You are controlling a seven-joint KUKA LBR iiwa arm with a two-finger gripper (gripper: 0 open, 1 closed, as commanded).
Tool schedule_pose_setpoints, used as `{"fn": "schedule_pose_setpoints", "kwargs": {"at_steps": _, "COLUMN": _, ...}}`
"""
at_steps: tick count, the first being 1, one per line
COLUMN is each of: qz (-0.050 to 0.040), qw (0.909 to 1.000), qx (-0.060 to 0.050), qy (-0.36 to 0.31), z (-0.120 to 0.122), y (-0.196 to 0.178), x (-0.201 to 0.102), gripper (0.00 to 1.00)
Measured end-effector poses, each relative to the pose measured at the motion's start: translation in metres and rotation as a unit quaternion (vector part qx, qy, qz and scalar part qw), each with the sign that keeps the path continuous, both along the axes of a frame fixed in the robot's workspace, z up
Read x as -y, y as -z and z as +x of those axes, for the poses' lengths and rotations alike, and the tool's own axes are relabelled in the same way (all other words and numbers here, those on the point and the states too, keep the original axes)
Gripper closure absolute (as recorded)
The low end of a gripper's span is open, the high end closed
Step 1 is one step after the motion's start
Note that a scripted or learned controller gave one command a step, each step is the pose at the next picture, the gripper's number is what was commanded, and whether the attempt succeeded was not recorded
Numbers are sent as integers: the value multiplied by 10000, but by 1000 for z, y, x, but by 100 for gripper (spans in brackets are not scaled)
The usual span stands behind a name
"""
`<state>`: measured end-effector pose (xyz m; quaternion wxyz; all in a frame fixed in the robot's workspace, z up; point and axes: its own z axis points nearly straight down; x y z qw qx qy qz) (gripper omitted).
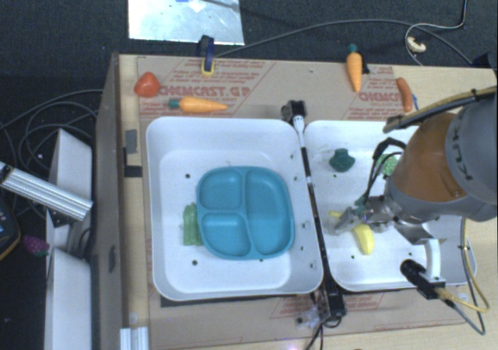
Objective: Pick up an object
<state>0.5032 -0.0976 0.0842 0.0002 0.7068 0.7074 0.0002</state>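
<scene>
Yellow toy lay low in the right bin (pixel 467 282), at the gripper's (pixel 352 220) five o'clock.
Yellow toy (pixel 363 240) looked light, smooth, slippery; best pinched mid-body. Jaw state could not be told.

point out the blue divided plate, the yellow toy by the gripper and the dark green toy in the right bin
blue divided plate (pixel 245 212): camera view, on the central ridge between its compartments
yellow toy (pixel 363 241): camera view, on its lower rounded body
dark green toy (pixel 341 159): camera view, on its middle

left bin (pixel 167 185): divided plate (pixel 245 212) | right bin (pixel 342 274): end effector (pixel 359 220) over banana (pixel 362 241)
</scene>
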Motion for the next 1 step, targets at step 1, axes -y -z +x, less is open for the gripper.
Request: {"fn": "schedule_pose_setpoints", "kwargs": {"at_steps": 1, "qz": 6, "qw": 10000, "qx": 10, "qy": -7, "z": 1, "y": -11, "x": -1, "gripper": 100}}
